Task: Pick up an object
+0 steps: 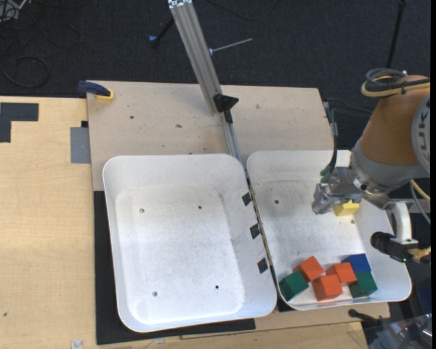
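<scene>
Since we want one: the yellow block (346, 209) beside the gripper (327, 199) looks light, stiff.
Hold: across flat sides.
Fingers: we cannot tell.

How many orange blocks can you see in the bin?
3, all in the right bin, bunched near its front edge: one at the left, one beside the blue block, one in front. Others might hide underneath.

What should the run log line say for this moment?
gripper over right bin | yellow block beside it, grasp unclear | six blocks near front edge
</scene>
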You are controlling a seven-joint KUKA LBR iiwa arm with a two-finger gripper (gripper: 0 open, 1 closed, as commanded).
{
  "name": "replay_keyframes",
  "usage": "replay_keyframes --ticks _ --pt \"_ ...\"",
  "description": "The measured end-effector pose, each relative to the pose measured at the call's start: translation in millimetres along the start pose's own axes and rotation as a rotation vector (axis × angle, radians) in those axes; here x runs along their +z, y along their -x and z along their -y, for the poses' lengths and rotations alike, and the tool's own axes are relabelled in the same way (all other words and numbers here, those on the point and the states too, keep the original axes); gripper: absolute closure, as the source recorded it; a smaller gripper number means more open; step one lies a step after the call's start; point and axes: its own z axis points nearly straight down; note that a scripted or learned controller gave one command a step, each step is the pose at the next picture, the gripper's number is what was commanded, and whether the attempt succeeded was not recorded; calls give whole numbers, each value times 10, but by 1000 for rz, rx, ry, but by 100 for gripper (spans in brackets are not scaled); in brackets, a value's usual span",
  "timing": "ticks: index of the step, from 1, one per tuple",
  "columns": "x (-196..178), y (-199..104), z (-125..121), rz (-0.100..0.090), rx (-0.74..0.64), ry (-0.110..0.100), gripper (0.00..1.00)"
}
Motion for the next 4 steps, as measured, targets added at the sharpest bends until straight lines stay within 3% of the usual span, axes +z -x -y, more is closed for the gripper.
replay_keyframes --ticks 1,4 --pt "-595 -62 20 1 -2 3 100" --pt "-289 -1736 351 -2 -5 -7 100"
